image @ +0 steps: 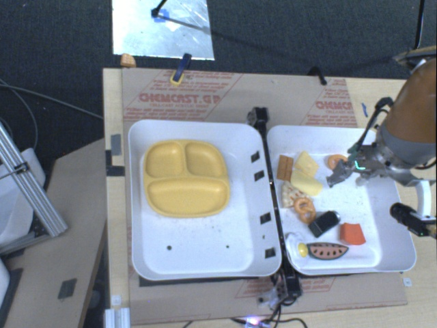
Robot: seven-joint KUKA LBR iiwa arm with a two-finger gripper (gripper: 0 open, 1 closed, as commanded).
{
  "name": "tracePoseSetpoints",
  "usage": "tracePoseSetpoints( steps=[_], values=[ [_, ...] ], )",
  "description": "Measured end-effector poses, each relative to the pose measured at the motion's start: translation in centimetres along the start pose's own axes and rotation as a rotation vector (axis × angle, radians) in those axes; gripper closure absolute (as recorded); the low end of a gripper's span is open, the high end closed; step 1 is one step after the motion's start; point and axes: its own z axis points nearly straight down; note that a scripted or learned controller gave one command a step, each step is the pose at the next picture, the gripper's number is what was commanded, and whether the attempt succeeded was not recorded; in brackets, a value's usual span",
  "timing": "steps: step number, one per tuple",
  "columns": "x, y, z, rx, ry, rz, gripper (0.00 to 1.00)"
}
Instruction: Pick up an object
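The right bin [392, 248] holds a cluster of small toy foods: one watermelon slice [328, 250] near the front edge, one orange-red block [352, 233], one black piece [325, 222], two pale yellow cheese-like wedges [306, 174], one brown cracker [285, 167], and two small orange rings [305, 209]. The gripper [347, 173] hangs over the back of this bin beside one ring, and whether it is open or closed cannot be told. The left bin [198, 251] holds one yellow divided plate [186, 178] with three compartments.
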Motion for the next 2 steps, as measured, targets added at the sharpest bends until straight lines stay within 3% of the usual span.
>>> tracePoseSetpoints(
  steps=[1, 2],
  values=[
    [0.0, -0.9, -12.8, -0.013, -0.003, -0.002, 0.00],
    [2.4, 6.4, -25.8, -0.020, -0.004, -0.007, 0.00]
  ],
)
